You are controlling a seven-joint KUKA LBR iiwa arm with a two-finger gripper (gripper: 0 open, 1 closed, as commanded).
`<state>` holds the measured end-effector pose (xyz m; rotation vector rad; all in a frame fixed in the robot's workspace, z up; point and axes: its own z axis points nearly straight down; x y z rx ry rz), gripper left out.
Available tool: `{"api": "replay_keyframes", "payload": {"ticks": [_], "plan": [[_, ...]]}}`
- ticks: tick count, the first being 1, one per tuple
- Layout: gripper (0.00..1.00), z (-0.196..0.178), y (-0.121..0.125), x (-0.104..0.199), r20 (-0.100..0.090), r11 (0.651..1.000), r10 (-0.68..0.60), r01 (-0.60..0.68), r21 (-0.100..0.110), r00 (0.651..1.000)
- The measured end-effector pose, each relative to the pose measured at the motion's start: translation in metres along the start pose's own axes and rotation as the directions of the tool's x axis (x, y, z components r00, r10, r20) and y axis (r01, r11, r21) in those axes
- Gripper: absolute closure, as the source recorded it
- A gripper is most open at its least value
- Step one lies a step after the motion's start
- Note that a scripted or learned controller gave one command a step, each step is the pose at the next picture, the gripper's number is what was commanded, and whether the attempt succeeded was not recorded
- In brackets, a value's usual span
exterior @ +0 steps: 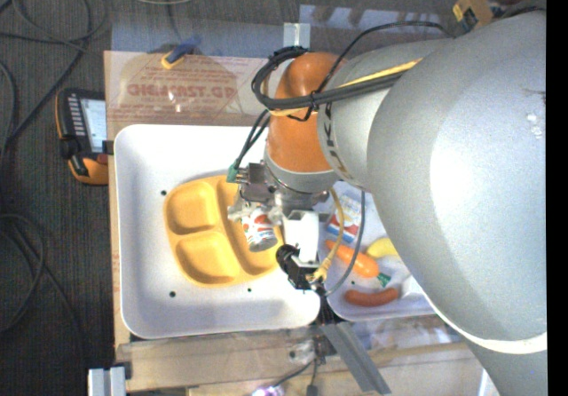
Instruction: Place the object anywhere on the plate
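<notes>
Just one fixed cam, mounted above the desk (200, 88), looking down at a slant. Sits fairly close; the big grey arm with the orange band (444, 172) comes in from the right.

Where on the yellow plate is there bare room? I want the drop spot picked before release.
The plate's two left compartments are bare, upper one by the bin wall, lower one toward the near rim. Its right edge is crowded: the gripper and a small can hang over it.
</notes>
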<state>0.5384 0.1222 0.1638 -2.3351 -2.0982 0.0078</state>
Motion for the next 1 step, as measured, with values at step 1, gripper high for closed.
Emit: {"api": "replay_keyframes", "payload": {"ticks": [1], "plan": [[0.0, -0.0001, 0.0001, -0.0001, 0.0, 1.0, 0.0, 0.0, 0.0, 1.0]]}}
